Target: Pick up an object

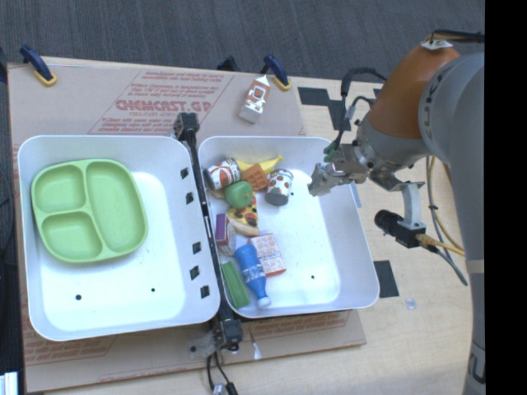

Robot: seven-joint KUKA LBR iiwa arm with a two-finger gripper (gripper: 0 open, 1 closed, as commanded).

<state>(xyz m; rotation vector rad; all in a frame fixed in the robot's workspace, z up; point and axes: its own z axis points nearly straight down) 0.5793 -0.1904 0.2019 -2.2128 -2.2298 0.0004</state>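
The right bin (346, 253) holds a pile of toy items along its left side: a blue bottle (250, 273), a green pepper (239, 193), a pizza slice (244, 216), a red-and-white can (222, 174), a pink carton (267, 255) and a white-and-red piece (280, 186). My gripper (323, 179) hangs over the bin's upper right part, just right of the white-and-red piece. Nothing shows between its fingers.
The left bin (107, 295) carries a green divided plate (89, 211). A small carton (255, 99) lies on the cardboard behind the bins. Blue clamps (277, 71) sit at the board's far edge. Cables (440, 237) trail beside the arm on the right.
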